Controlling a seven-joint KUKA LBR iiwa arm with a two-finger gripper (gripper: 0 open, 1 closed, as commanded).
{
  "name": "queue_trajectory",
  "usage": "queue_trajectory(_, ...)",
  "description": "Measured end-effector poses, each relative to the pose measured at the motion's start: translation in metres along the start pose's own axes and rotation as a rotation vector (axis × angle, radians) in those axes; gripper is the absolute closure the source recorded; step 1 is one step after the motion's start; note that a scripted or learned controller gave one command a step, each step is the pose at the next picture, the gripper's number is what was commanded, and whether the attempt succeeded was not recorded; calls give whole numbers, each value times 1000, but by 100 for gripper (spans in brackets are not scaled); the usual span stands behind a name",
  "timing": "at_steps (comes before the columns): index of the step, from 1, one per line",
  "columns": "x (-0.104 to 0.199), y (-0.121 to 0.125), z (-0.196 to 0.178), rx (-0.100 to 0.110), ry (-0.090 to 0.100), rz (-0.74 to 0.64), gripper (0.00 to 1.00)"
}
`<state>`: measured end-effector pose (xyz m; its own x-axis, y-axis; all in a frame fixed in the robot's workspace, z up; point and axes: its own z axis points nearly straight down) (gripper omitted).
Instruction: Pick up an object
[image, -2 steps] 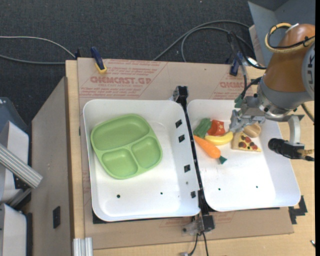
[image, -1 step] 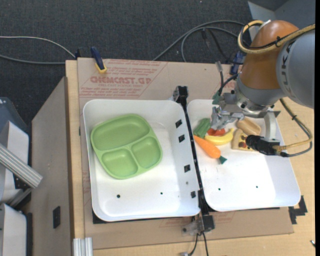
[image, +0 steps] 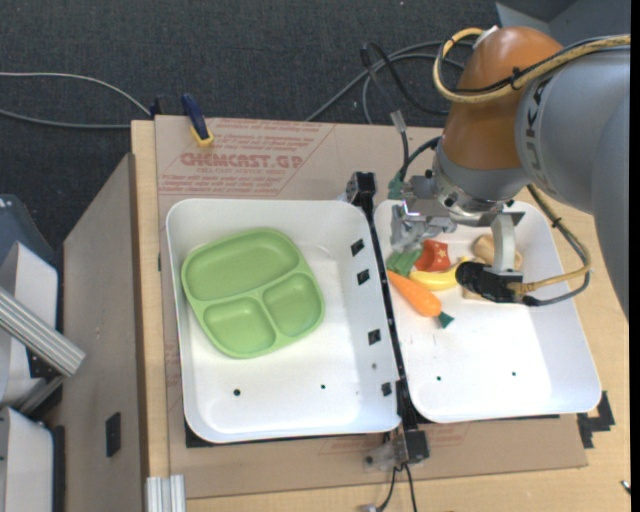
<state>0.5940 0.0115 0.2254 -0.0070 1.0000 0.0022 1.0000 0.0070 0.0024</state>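
The tool (image: 455, 232) hangs over the right bin (image: 520, 385), above a carrot (image: 415, 295) and possibly a tomato slice (image: 433, 256). Far to its left, a green divided plate (image: 250, 291).

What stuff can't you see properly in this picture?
- Tool, camera view: the wrist's orange band hides most of it.
- Toy pile in the right bin: the tool overlaps it; only a carrot is clear.
- Arm: cut off by the right edge.
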Motion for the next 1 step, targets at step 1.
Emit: queue_trajectory(1, 56, 18, -7, -1, 0, -1, 100)
